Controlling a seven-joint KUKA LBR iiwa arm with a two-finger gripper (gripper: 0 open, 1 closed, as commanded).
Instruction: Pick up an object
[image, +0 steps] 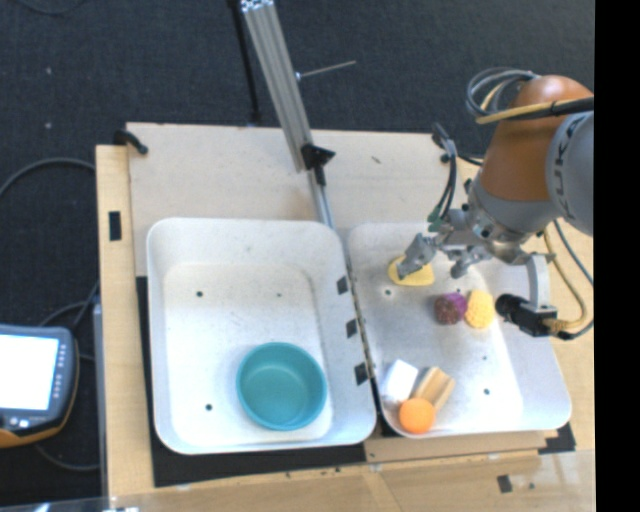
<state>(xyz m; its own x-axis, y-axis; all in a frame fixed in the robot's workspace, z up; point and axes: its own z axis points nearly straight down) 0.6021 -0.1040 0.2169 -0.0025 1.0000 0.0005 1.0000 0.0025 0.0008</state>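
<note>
Right bin, far end: flat pale-yellow soft-looking piece under the hand; fingers spread, pinching nothing; likely light, pliable, low-lying; best taken across its narrow width.

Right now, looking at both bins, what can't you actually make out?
- Gripper: its fingertips overlap the yellow piece in the camera view, too small to tell grip or contact.
- Purple object and yellow object: too blurred to identify.
- White block, tan block, orange ball: bunched in the right bin's corner, edges overlapping.
- Arm: cut off at the right.
</note>
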